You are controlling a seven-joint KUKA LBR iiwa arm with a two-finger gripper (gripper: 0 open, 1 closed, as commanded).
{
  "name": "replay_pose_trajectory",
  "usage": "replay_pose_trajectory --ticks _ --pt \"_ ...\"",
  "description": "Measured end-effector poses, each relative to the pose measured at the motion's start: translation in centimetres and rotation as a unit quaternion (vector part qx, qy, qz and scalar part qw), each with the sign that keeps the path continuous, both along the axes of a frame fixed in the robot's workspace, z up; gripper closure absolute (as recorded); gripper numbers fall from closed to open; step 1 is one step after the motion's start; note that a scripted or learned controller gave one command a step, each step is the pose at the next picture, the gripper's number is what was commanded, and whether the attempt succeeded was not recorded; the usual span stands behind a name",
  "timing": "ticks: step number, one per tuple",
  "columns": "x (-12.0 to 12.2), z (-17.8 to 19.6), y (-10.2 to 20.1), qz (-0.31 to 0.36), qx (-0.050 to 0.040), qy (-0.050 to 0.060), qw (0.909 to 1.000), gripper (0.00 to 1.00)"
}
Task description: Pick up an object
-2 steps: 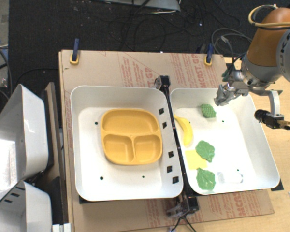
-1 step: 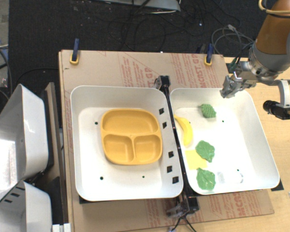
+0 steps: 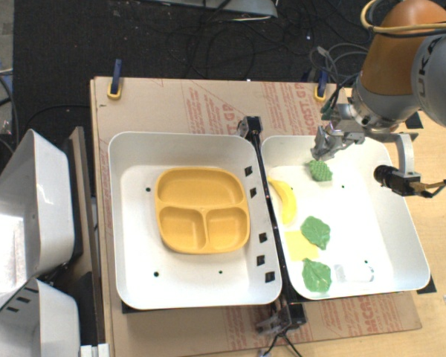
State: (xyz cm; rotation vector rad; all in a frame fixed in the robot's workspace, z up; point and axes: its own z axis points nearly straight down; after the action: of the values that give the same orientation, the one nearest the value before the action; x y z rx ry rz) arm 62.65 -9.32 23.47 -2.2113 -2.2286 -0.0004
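My gripper [image 3: 322,155] hangs over the far left part of the right bin [image 3: 379,222], its tip just above a small knobbly green piece [image 3: 321,172] that lies on the bin floor. Whether it touches the piece is unclear. A yellow banana [image 3: 284,197] lies along the bin's left wall. Nearer the front are a green leafy piece [image 3: 316,231], a flat yellow piece [image 3: 300,246] and a second green leafy piece [image 3: 317,275]. A pale, clear item [image 3: 355,274] rests at the front.
The left bin [image 3: 123,222] holds a yellow divided plate [image 3: 203,208]. A black divider with clips [image 3: 264,214] runs between the bins. The arm's orange band [image 3: 405,36] and a black fitting [image 3: 396,178] hang over the right bin's far right side.
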Motion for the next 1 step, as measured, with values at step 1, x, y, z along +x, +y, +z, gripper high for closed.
replay_pose_trajectory --ticks 1 --pt "-0.95 0.85 5.82 0.0 0.0001 0.0 1.0 1.0"
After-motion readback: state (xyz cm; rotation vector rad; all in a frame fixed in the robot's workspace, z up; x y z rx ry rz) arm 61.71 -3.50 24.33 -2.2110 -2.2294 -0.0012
